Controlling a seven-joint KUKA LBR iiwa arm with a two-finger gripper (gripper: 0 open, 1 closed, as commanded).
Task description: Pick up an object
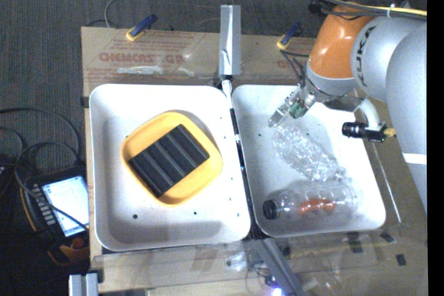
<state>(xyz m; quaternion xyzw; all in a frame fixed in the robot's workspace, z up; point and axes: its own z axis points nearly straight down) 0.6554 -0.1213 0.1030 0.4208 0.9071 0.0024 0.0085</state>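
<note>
Hovering: gripper [286, 111] upper middle of right bin [374, 218], fingers look slightly apart, holding nothing. Crumpled clear plastic [305, 152] just below; drop straight down, centre it before closing.

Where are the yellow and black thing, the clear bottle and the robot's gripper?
Yellow and black object [173, 157]: camera view, on its ribbed black top.
Clear bottle [312, 203]: camera view, mid-body, lying on its side.
Gripper [288, 111]: camera view, at its fingertips.

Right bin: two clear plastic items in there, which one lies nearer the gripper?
The crumpled clear plastic, mid-bin, lies nearer the gripper. The clear bottle, on its side with a dark cap and orange inside, sits farther off by the bin's near wall.
</note>
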